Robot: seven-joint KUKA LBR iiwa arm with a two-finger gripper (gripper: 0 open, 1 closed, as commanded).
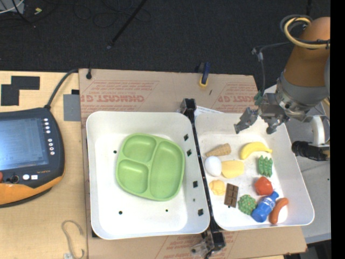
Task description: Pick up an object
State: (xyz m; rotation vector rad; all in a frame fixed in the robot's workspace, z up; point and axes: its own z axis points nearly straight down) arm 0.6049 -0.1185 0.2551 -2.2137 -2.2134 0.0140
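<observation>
My gripper (pixel 259 122) hangs open over the far part of the right bin (pixel 302 196), its two dark fingers spread with nothing between them. Below it in that bin lie toy foods: a yellow banana (pixel 254 149), a tan cone (pixel 218 150), a white egg (pixel 213 166), a yellow wedge (pixel 233 169), a green ridged piece (pixel 264 165), a red tomato (pixel 263 186), a brown chocolate bar (pixel 231 195), a green broccoli (pixel 247 204), a blue bottle (pixel 262 209) and an orange-red sausage (pixel 278 211).
The left bin (pixel 102 209) holds a green divided plate (pixel 150 167). A black divider clamp (pixel 197 166) runs between the bins. A teach pendant (pixel 27 155) lies at the far left on the bench.
</observation>
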